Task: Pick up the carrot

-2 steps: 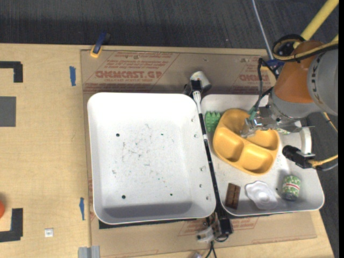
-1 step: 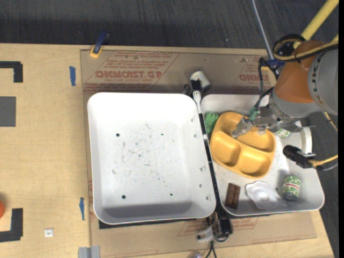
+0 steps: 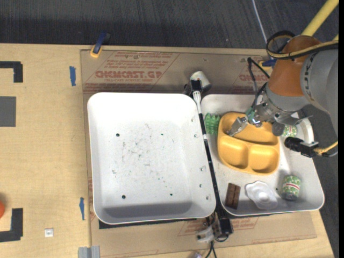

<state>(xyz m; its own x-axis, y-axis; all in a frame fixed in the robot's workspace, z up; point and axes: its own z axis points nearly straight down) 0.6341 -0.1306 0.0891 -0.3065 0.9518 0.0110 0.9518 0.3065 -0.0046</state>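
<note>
Tool [image 3: 240,124] over yellow dish [image 3: 249,147], grip state unclear. Carrot unidentified; locate first, then descend centred, clearing dish rim.

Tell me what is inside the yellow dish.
The gripper reaches into the yellow dish's rear compartment; the front two look bare. Whatever lies beneath the gripper is covered.

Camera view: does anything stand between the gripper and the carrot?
I cannot tell which thing is the carrot. The gripper sits over the yellow divided dish in the right bin; the arm covers the bin's far corner, so an obstruction cannot be judged.
</note>
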